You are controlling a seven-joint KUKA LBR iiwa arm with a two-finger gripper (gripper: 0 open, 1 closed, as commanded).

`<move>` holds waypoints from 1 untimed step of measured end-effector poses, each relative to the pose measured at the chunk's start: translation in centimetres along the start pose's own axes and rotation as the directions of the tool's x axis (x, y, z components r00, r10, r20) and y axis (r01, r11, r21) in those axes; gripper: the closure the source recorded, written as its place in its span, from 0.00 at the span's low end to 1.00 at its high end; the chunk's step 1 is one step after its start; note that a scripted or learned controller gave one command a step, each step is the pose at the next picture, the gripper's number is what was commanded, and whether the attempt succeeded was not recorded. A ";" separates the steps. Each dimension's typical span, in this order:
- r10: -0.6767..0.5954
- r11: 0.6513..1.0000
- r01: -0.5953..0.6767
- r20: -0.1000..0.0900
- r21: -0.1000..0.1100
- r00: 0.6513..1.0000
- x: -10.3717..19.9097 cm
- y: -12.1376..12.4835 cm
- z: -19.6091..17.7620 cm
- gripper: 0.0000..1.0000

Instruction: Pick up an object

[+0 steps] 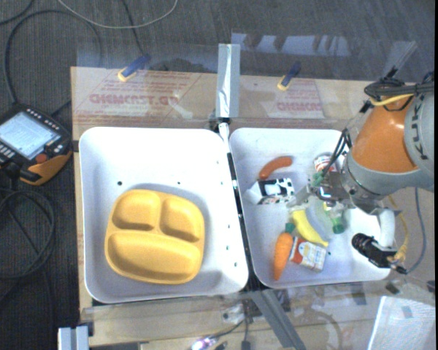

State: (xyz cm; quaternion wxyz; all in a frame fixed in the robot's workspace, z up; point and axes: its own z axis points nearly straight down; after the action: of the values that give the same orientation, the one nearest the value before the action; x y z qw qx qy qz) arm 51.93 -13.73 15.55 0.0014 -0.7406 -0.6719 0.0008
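Two white bins sit side by side on the table. The left bin (95, 152) holds one yellow tray (158, 235) with three parts.

The right bin (248, 152) holds the small things, in the lower right of the frame. One banana (309, 227) lies near the middle of this bin. Its long side runs from upper left to lower right. One carrot (282, 254) lies just left of the banana, almost straight up and down, with its thin tip toward the bottom. One red sausage (276, 166) lies higher up, tilted, with its right end higher. One small black and white cow (277, 189) is just below the sausage. One little box (309, 254) with red on it lies below the banana and beside the carrot.

The grey and orange arm (383, 152) comes in from the right edge. The claw (327, 195) hangs low over the right bin, just above the banana's upper end. It is too dark and crowded there to tell if the claw is apart or together, or if it touches anything.
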 end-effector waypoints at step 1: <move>-0.144 0.989 0.144 0.004 -0.014 0.990 0.2 -1.2 6.5 0.00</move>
State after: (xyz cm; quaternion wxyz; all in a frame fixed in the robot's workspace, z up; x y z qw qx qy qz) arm 50.78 -13.43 9.00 -0.0047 -0.6901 -0.7237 -0.0032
